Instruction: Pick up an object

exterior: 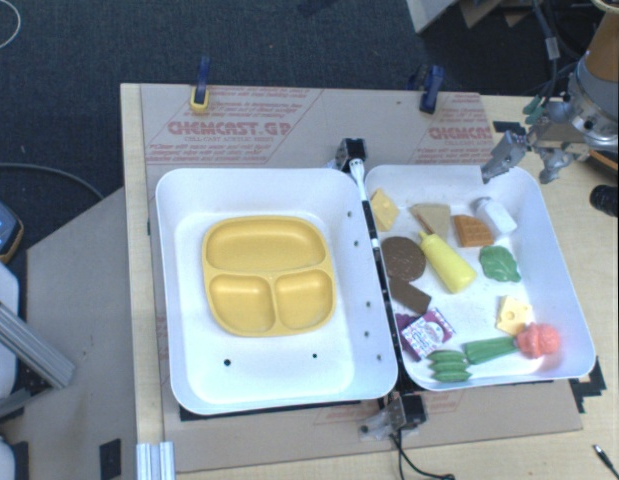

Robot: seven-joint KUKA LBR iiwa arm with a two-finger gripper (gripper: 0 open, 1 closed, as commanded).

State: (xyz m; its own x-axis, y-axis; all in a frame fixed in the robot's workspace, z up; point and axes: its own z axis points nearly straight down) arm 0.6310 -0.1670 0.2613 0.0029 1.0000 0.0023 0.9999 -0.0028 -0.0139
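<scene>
- While the gripper (524, 160) hangs over the far rim of the right bin (567, 298), its fingers are spread wide, holding nothing.
- Toy foods lie in that bin: a yellow bottle (447, 262), brown disc (402, 258), green leaf (499, 264), pink piece (537, 340).
- A yellow divided tray (268, 273) sits in the left bin (179, 298).

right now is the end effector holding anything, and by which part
Nothing is held. The end effector hangs open above the far edge of the right bin, with nothing between its fingers.
</scene>
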